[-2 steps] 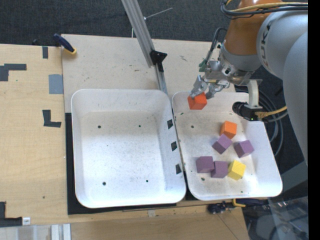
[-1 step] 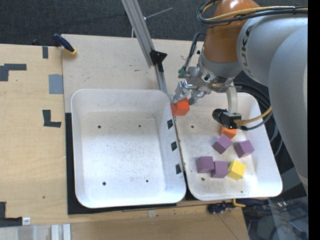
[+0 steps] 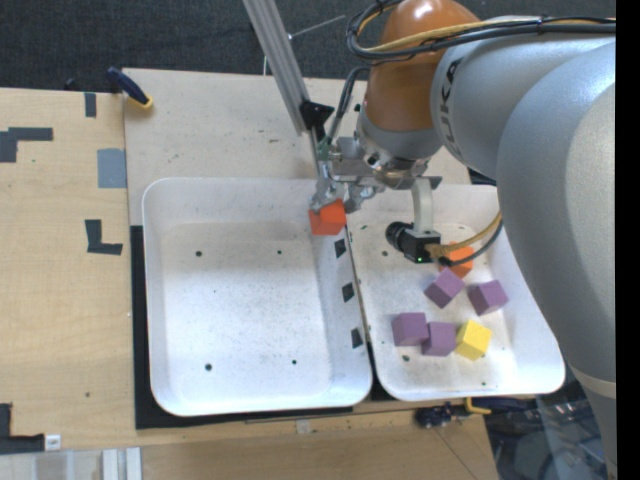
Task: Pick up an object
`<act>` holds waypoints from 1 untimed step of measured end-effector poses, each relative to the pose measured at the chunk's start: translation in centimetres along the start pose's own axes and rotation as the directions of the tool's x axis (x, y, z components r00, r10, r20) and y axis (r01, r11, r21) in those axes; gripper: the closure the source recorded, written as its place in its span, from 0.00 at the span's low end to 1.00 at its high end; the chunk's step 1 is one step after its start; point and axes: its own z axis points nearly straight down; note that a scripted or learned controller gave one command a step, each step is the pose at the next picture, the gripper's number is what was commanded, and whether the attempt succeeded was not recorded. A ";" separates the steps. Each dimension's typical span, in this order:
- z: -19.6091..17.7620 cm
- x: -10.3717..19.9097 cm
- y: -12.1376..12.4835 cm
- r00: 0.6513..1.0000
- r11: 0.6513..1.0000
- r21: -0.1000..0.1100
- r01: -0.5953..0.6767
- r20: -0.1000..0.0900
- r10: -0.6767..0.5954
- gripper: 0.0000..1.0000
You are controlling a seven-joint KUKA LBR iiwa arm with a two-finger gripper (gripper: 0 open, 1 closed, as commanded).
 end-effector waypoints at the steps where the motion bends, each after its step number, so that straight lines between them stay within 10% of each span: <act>1: 0.5 4.9 -0.6 1.000 1.000 0.000 0.000 0.000 0.000 1.00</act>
